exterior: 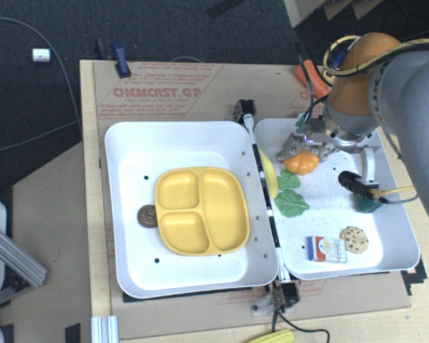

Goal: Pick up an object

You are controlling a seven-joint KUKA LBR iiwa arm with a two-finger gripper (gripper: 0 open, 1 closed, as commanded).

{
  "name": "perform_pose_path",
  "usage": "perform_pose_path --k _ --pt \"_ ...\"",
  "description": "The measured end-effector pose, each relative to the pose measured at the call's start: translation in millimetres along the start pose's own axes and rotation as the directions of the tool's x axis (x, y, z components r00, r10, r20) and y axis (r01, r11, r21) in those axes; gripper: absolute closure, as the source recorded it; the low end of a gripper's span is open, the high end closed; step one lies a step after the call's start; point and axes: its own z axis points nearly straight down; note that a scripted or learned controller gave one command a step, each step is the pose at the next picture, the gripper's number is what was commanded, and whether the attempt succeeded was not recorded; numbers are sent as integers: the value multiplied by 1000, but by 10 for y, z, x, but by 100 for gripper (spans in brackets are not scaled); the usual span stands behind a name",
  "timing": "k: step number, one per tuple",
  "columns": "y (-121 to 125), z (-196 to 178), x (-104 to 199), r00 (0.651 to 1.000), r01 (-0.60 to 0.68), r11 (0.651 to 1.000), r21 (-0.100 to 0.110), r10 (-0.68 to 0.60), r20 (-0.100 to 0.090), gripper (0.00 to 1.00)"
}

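Observation:
My gripper [307,146] hangs low over the back of the right bin [393,252], with the grey arm reaching in from the right. Just beneath it and touching its tip lies an orange fruit [302,165]. Whether the fruit is gripped is hidden by the wrist. Green leafy pieces [292,201] lie just in front of the fruit. A yellow banana [270,178] rests along the bin's left wall. At the bin's front sit a cookie [354,239] and a small white packet [326,249] with red and blue print.
The left bin [129,159] holds a yellow divided plate [201,211] with a brown round thing [147,216] at its left edge. A small teal thing [367,206] lies near the right bin's right side. A black divider runs between the bins.

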Motion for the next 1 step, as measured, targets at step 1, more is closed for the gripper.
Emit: perform_pose_path --k 1 --pt "8 -105 4 1000 0 1000 -3 0 0 100"
